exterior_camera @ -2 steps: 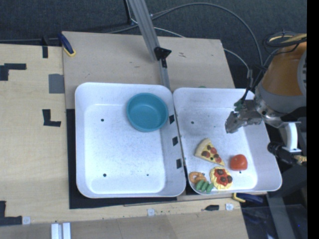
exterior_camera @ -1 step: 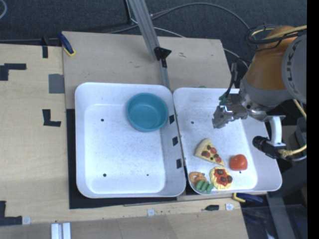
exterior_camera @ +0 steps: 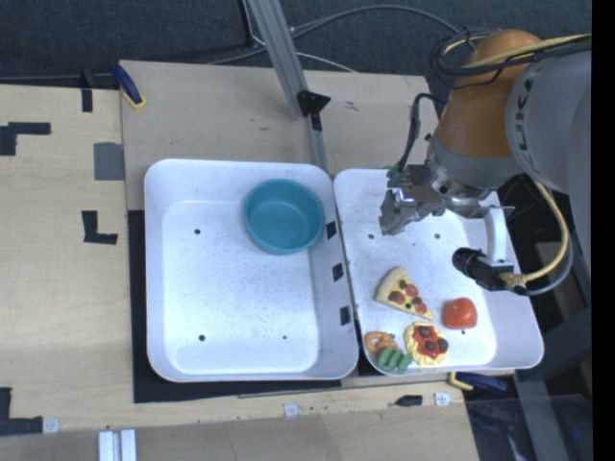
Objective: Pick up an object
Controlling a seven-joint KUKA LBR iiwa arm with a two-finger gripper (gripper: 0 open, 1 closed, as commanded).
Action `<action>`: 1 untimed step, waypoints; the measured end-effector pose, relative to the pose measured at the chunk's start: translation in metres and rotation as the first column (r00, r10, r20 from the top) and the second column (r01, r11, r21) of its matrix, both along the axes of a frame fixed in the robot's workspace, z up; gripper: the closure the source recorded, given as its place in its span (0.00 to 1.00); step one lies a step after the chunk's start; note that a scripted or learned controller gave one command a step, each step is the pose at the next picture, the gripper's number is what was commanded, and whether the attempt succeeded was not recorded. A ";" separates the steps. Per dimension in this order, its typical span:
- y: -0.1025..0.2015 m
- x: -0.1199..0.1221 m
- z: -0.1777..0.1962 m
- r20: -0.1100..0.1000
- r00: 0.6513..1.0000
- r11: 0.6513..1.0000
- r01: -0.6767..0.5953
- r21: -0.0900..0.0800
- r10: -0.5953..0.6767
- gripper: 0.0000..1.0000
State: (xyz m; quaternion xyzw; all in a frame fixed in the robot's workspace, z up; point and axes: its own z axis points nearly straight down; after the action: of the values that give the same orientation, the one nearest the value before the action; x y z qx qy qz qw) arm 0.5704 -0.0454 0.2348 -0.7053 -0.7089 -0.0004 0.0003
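- Nearest the camera, along the right bin's (exterior_camera: 519,358) 6 o'clock rim, lie a pretzel-like piece with a green bit (exterior_camera: 386,351) and a round toy pizza (exterior_camera: 427,344), touching or nearly so.
- Just above them, toward 12 o'clock, sit a pizza slice (exterior_camera: 403,293) and, at its 4 o'clock, a red tomato-like toy (exterior_camera: 460,312).
- A blue bowl (exterior_camera: 282,215) rests in the left bin (exterior_camera: 192,344), near its 1 o'clock corner.
- At the slice's 12 o'clock the gripper (exterior_camera: 396,217) hangs over bare bin floor, apart from the toys; I see nothing between its fingers, and their spread I cannot tell.
- Judged from this, nothing is picked yet: choosing a toy, descending, closing and lifting all remain. The slice looks the closest candidate.
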 end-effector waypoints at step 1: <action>0.049 0.010 -0.011 -0.002 1.000 1.000 0.001 0.000 -0.001 1.00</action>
State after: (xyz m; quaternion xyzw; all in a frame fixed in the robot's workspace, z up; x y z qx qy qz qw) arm 0.5801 0.0031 0.2234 -0.7056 -0.7086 0.0003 0.0008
